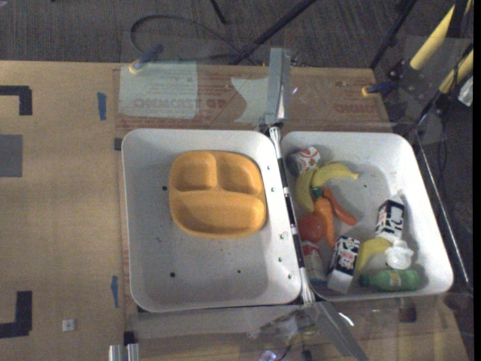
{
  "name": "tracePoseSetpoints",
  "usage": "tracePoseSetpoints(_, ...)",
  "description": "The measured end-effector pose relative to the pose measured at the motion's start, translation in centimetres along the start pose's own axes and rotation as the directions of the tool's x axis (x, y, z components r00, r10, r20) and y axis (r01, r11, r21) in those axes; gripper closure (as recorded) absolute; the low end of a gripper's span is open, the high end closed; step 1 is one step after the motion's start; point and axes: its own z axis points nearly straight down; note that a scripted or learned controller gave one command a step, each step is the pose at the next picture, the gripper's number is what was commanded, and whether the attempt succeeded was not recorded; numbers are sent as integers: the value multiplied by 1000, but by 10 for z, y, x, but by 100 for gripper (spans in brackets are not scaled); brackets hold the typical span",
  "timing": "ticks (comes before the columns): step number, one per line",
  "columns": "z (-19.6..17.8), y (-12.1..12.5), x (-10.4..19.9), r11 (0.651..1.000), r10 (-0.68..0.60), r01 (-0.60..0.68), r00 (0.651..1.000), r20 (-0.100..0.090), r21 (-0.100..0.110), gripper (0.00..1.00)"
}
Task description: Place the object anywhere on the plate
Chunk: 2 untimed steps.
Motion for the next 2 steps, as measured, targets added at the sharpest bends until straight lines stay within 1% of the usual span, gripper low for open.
tracePoseSetpoints(1,1,28,-33,999,-50,50,999,2,-1,100)
tracePoseSetpoints(2,10,125,52,985,-171,171,985,-4,0,100)
